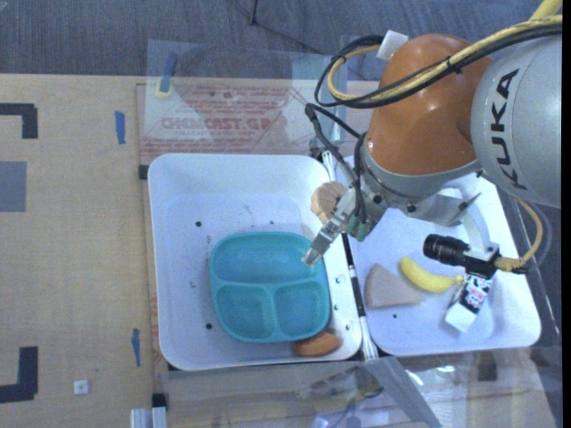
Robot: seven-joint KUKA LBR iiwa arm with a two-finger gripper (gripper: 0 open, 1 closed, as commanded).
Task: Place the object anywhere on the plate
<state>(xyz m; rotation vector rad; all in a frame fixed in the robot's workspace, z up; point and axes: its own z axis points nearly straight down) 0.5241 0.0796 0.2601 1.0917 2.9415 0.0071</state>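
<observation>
Two shallow white bins sit side by side on the desk (71, 239). The left bin (178, 194) holds a teal divided plate (268, 297) with three compartments — one wide section on the far side and two smaller ones nearer. An orange, sausage-shaped object (318, 345) lies on the bin floor just beside the plate's near right corner, touching or almost touching its rim, not on the plate. A tan, rounded item (325, 200) rests by the bin's right wall, partly hidden behind the arm. The right bin (508, 328) contains a yellow banana (426, 277), a beige wedge-shaped piece (390, 288) just left of it, and a small white box with dark markings (467, 306) to its right. The claw (314, 255) hangs over the plate's far right corner — whether it is clenched or released cannot be told, and nothing is seen held in it.
</observation>
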